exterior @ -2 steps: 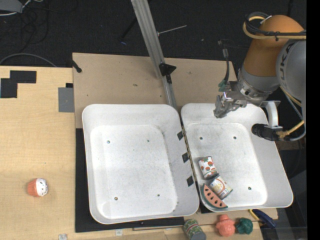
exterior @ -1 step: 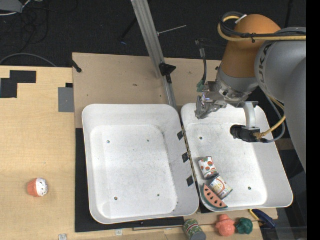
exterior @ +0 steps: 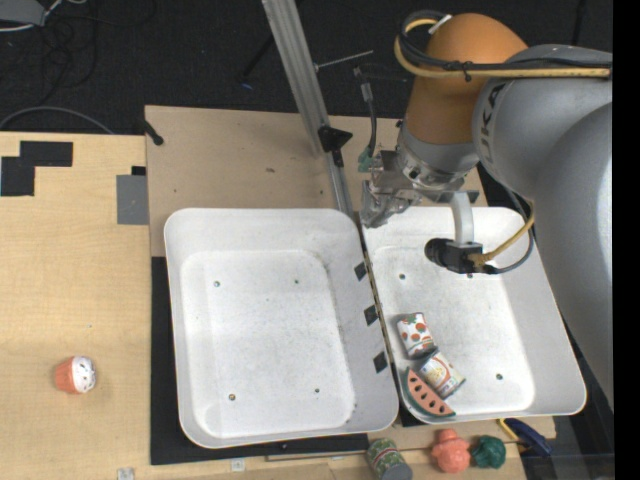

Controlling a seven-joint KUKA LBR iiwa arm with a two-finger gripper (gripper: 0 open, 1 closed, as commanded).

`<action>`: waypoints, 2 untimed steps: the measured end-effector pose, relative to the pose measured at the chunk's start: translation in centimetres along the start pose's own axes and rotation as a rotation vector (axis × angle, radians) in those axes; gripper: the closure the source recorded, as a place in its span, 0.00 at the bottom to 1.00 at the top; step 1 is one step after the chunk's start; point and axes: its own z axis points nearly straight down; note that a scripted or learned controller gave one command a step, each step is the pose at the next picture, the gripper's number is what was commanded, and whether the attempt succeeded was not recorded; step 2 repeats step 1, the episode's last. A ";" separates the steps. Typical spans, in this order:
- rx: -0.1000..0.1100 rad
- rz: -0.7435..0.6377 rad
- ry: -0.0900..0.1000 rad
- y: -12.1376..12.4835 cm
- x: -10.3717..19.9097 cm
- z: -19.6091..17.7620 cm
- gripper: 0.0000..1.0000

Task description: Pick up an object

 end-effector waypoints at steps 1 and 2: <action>0.000 0.000 0.000 0.9 5.0 -0.9 1.00; 0.000 0.000 0.000 0.9 5.0 -0.9 1.00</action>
